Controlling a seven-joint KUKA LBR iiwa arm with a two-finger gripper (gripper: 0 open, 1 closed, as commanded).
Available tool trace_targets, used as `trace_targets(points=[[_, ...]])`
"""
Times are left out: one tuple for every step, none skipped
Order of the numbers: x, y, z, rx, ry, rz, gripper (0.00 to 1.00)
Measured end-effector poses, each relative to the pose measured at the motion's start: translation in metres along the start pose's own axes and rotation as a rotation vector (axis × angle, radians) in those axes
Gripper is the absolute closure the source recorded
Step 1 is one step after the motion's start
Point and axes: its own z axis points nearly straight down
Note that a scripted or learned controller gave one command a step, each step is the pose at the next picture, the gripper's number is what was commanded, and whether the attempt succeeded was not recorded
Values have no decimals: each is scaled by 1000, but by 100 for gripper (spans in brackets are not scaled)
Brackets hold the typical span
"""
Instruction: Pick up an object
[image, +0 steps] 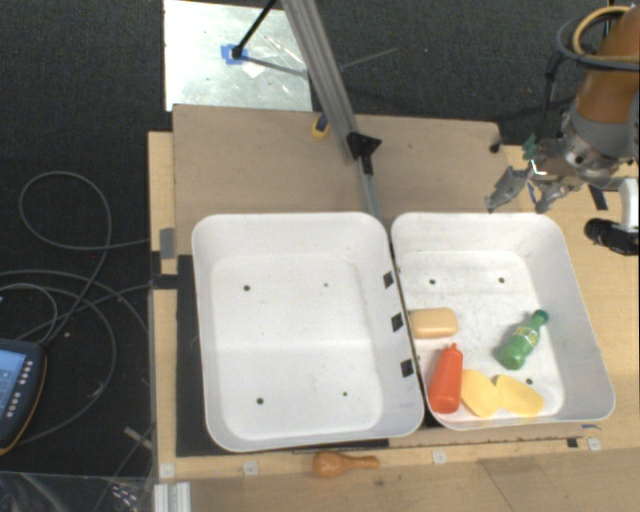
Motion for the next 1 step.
trace_targets(points=[[0, 1, -3, -4, -2, -3, 0]])
